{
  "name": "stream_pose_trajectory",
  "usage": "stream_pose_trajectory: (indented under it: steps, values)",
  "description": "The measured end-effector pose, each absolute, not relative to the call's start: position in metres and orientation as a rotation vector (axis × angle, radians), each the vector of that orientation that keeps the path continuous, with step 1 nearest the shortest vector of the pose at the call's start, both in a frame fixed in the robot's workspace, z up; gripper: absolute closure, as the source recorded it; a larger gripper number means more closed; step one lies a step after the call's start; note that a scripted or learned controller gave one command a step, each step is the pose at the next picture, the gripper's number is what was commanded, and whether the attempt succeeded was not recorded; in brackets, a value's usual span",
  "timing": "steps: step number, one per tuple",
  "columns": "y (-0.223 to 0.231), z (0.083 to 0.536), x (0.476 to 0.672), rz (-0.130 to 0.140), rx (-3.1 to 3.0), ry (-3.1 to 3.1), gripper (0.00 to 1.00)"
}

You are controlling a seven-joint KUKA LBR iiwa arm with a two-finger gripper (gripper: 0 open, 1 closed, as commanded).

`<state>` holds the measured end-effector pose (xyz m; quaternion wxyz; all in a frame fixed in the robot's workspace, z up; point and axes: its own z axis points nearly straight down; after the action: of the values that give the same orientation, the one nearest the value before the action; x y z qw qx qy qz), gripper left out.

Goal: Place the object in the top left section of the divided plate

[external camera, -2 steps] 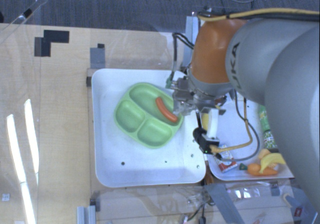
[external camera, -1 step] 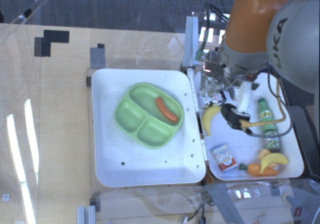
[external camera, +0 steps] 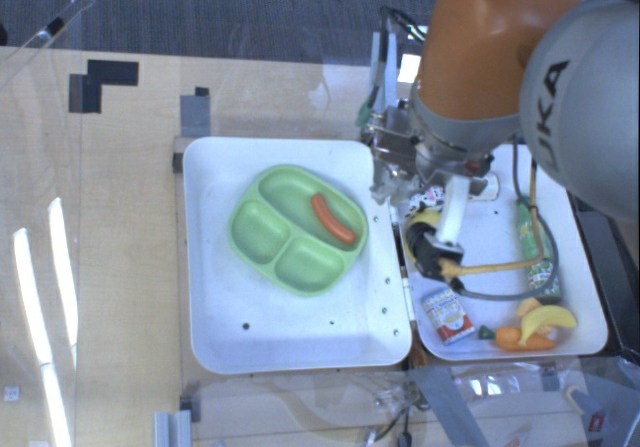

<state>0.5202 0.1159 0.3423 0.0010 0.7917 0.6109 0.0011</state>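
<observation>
now the big arm (external camera: 520, 55) hangs over the gap between the two bins. the left bin (external camera: 230, 335) holds the green plate (external camera: 298, 229). a hot dog (external camera: 333, 218) lies in the plate's long top part. the hand (external camera: 400, 180) is by the plate; open or closed, i cannot tell. i think the drop looks done, so next it should lift away.

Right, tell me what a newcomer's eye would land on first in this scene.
First the big grey and orange arm looming over the right bin. Next the green divided plate in the left bin, with a red-orange sausage lying in its long upper section. Then the banana in the right bin's near corner.
</observation>
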Motion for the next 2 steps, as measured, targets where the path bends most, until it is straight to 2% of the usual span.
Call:
stream_pose_trajectory:
  steps: [1,2]
  values:
    - [0.116,0.2,0.487,-0.004,2.577,1.8,1.0]
    - [0.069,0.21,0.545,0.001,2.537,1.853,1.0]
